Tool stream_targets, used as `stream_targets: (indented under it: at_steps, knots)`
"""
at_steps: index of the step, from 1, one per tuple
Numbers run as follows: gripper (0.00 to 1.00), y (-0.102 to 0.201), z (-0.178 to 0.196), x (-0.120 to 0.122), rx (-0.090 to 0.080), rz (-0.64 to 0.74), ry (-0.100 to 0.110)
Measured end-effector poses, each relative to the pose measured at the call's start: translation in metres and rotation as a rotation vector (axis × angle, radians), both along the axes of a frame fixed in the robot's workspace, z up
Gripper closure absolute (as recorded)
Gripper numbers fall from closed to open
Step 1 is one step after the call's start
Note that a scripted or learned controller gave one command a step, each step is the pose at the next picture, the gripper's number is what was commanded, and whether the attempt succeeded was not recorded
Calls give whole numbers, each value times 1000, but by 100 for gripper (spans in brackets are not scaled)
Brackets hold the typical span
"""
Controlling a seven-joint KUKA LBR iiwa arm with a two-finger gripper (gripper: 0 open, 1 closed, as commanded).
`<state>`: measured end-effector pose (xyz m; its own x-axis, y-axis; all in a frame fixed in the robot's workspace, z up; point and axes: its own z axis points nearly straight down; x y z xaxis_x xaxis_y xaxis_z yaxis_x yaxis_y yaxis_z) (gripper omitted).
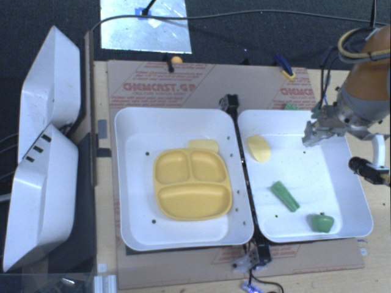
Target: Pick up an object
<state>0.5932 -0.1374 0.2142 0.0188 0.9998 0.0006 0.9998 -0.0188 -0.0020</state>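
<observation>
No object is lifted yet: the gripper hovers over the right bin, finger state indeterminable, with the green cylinder lying untouched.

Bench, centre frame, topped with printed brown sheet.
Bearing two white bins side by side: left bin, right bin, edges touching at mid-frame.
</observation>
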Motion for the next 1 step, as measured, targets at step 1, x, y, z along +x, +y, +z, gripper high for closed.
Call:
stream_targets:
  at_steps: [1]
  knots:
    - [100, 43, -63, -47, 1, 21, 3]
